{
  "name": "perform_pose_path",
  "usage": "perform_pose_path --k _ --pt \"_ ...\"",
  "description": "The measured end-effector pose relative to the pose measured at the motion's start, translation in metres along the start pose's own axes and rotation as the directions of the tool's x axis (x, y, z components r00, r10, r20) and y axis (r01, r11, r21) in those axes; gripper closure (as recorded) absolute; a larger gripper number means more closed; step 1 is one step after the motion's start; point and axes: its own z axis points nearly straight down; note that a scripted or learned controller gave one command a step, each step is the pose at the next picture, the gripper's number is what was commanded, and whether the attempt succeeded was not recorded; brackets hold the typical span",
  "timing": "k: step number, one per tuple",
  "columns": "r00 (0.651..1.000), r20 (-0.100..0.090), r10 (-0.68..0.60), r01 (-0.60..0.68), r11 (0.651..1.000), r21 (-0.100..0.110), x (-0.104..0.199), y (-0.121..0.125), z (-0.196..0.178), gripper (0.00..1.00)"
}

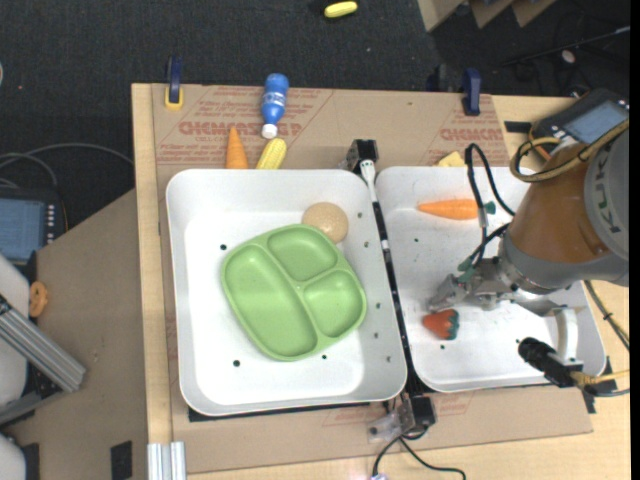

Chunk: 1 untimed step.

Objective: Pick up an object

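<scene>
While tool (447,303) hangs low in right bin (500,368), finger state unclear; small red-green strawberry-like toy (440,323) just beneath.

Behind the left bin (190,298) on the cardboard lie a blue-capped bottle (273,104), an orange cone (235,150) and a yellow corn piece (272,153); a yellow object (341,9) lies farther back on the floor.

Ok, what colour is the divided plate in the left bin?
Light green; the divided plate shows clearly in the camera view, lying in the left bin.
</scene>
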Motion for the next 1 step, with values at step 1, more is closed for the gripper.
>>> perform_pose_path --k 1 --pt "1.0 0.001 -0.003 0.003 1.0 -0.012 0.0263 -0.0353 0.0 0.0"
